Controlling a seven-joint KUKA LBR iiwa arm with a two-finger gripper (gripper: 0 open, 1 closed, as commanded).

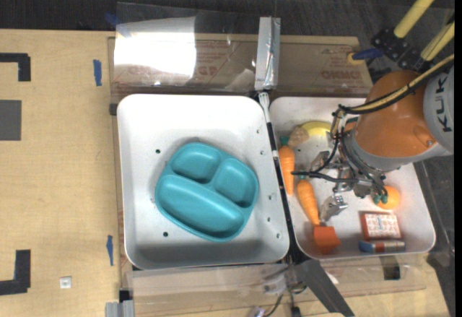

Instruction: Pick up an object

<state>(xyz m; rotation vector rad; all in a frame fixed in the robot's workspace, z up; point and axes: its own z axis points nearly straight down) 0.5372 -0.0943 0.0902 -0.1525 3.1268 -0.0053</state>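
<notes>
Teal tray [206, 193]; white bins [137, 164]; orange carrots [307, 200]; orange block [325, 237]; yellow fruit [315, 131].

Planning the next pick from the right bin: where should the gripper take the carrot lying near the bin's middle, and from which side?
Grip the carrot across its thick middle, coming straight down from above. It lies flat, pointing along the bin's length, so the gripper should close across its narrow width. Its lower tip seems close to the orange block, so stay clear of that end.

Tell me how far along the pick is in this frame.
Nothing looks lifted yet. The end effector hangs low in the right white bin, beside the long orange carrot; whether it grips anything is unclear. The teal divided plate lies in the left white bin. Grasping and lifting remain.
</notes>
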